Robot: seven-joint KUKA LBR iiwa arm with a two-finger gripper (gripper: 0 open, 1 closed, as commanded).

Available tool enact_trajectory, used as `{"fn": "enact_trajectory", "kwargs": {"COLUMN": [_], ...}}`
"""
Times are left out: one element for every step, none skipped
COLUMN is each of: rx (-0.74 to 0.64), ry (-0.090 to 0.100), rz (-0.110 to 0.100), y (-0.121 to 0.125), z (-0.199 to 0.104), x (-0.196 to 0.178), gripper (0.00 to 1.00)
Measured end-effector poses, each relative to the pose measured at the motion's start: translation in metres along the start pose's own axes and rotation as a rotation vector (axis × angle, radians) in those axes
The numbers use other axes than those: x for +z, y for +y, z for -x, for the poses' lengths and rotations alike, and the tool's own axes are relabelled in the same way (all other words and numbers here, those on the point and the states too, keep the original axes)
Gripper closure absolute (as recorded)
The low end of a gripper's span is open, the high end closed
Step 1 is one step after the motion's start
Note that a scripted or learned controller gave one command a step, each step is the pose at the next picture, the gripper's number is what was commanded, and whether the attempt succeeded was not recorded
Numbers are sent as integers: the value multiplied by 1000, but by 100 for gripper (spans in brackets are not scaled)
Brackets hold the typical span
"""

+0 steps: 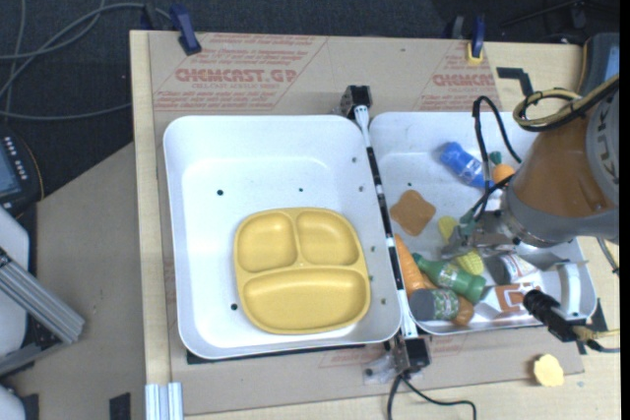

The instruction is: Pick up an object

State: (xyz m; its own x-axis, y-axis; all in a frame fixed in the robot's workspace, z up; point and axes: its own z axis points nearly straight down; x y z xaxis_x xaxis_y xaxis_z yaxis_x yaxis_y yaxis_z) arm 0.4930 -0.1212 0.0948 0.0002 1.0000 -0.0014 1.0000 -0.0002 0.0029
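The grey arm's two-finger gripper [471,239] is down inside the right-hand shallow white bin [413,138], low over a cluster of small toy foods. Whether it is parted or closed, and whether it has hold of anything, cannot be told from this slant; the wrist masks it.

Nearest candidate: the small yellow plastic corn cob [471,263], just beside and below the gripper. It is probably light, rigid and smooth; take it across its short width, since a rounded surface may slip.

Touching the corn cob on its lower side lies a green plastic bottle-shaped piece [455,278]. Left of the corn cob lies an orange plastic carrot [410,266]; above-left, a flat brown cookie-like piece [413,210]; well above, a blue plastic object [463,160].

Far left of the corn cob, in the left white bin [197,152], rests a yellow divided plastic plate [300,269].
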Motion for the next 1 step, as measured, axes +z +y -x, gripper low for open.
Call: {"fn": "enact_trajectory", "kwargs": {"rx": [-8], "ry": [1], "rz": [8], "y": [40], "z": [-64], "x": [-95], "gripper": [100]}}
